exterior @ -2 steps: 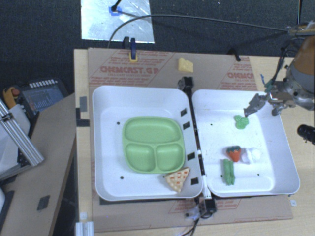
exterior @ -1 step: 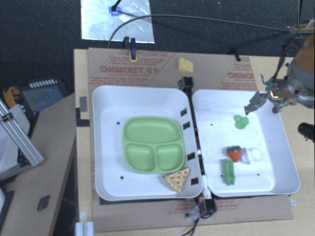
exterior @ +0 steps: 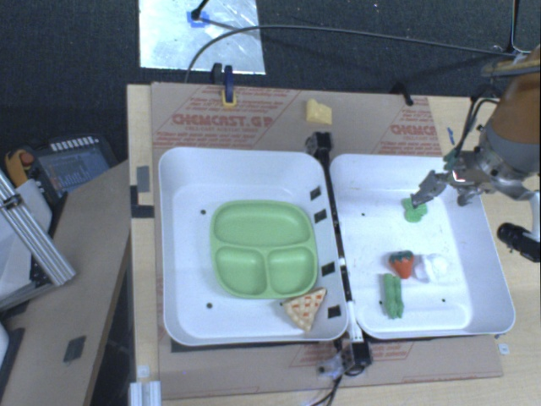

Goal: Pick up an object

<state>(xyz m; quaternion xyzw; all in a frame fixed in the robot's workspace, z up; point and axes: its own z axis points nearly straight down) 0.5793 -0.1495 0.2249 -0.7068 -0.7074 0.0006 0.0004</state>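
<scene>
Over the right bin [exterior: 490, 311], your gripper [exterior: 420, 201] hung low at a small green toy [exterior: 415, 212], seemingly for a grasp; you couldn't tell whether it gripped.

pale green plate [exterior: 262, 248], white bins [exterior: 182, 176], orange-red toy [exterior: 403, 265], yellow spotted pizza slice [exterior: 305, 309]

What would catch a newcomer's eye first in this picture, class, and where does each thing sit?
The pale green divided plate stands out in the middle of the left bin, with a pizza slice toy just off its lower right corner. In the right bin, the end effector reaches in from the right just above a small green object.
</scene>
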